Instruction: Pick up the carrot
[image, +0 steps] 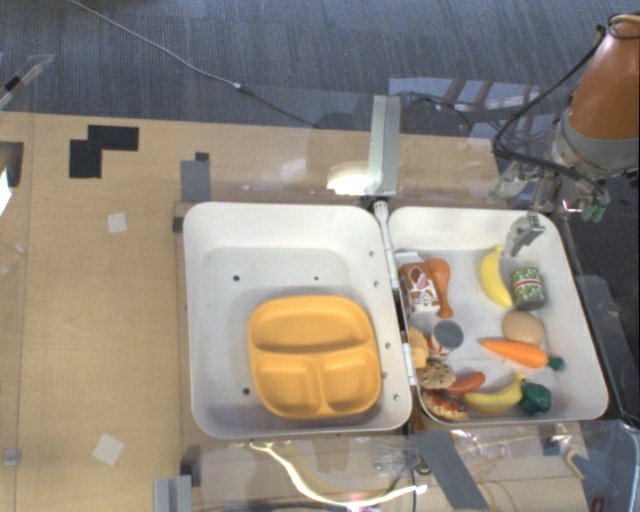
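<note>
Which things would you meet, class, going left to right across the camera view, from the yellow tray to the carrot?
Yellow divided tray → the rim between the two bins → chicken drumstick → upright banana → carrot.

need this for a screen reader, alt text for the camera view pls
A carrot lies in the right white bin among toy foods, while the end effector hangs over that bin's far side. The left bin holds a yellow divided tray.

Bright even overhead light, glare patch on the bench, soft shadows, slight blur
</note>
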